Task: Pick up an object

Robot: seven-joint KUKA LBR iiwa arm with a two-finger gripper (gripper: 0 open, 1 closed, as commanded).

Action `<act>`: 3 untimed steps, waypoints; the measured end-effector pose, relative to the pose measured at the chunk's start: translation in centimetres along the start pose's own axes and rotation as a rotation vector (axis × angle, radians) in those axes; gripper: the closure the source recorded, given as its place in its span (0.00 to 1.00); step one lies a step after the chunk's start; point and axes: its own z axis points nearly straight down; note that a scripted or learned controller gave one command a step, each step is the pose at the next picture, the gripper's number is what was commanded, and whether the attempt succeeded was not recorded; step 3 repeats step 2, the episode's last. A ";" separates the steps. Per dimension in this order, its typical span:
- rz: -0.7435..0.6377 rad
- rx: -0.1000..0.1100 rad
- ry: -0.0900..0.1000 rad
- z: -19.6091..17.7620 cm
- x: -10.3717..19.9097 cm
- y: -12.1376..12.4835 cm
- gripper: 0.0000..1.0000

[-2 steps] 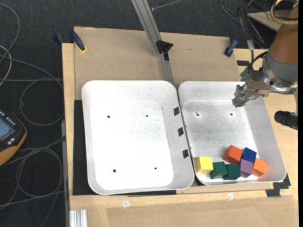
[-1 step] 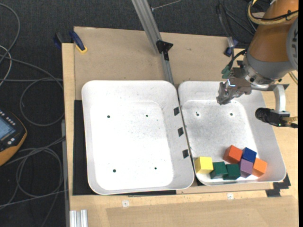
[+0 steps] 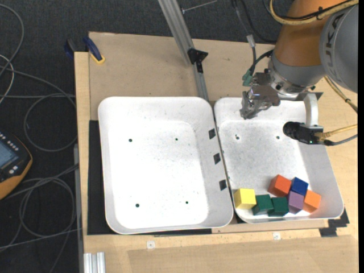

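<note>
I've got the hand (image 3: 251, 111) at the right bin's (image 3: 324, 158) far left corner; can't tell its grip state. The blocks (image 3: 278, 197) sit clustered at that bin's near edge, well apart from it.

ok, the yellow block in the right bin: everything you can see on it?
The small yellow cube-shaped block looks solid and matte, resting flat on the floor of the right shallow white bin, near its front left corner. It is the leftmost of the cluster, beside a dark green block; whether they touch is unclear. The gripper is far from it, at the bin's back edge.
</note>
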 end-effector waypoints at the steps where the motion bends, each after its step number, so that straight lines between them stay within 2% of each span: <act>1: -0.001 0.000 0.000 0.0 6.1 2.2 1.00; 2: 0.000 -0.001 0.000 -0.2 12.0 4.1 1.00; 3: 0.000 -0.001 0.000 -0.2 12.0 4.1 1.00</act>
